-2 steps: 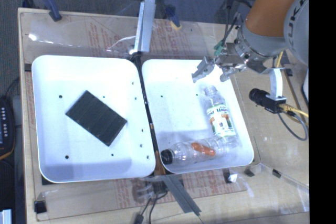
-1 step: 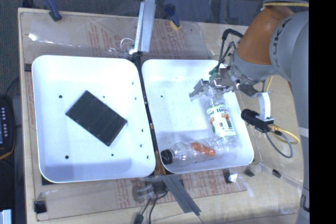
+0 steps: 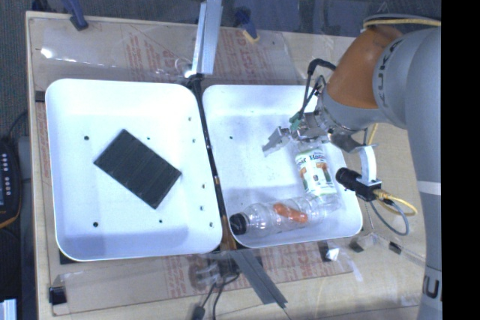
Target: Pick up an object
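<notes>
White right bin point(image 3: 225, 161) is the landmark: the gripper point(image 3: 281, 137) hangs open and empty at its middle, just beside the labelled bottle point(image 3: 316, 171), nothing lifted yet.

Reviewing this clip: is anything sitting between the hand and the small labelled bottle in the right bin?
Nothing visible does. The hand sits low in the right bin, right at the top end of the labelled bottle. The clear bottle lies beyond it along the near wall, out of the way.
</notes>
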{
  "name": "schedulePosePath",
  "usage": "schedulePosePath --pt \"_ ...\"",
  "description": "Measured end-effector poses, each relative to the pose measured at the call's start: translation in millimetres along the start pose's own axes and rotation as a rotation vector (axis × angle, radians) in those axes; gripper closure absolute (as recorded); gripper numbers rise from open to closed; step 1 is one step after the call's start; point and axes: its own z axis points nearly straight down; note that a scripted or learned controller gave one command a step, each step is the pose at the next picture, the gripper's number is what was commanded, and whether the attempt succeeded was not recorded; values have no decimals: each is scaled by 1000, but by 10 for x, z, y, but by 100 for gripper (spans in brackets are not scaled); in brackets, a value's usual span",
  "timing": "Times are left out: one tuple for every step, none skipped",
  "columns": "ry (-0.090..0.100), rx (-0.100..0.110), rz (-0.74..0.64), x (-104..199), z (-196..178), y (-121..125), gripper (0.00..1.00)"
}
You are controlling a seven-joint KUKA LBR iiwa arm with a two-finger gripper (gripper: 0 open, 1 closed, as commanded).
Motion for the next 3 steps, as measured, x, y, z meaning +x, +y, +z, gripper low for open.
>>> schedulePosePath --pt "-2 -4 -77 6 -303 -98 0" --pt "-2 -3 -81 -23 41 123 0" --pt "1 -1 -180 2 -195 -31 0"
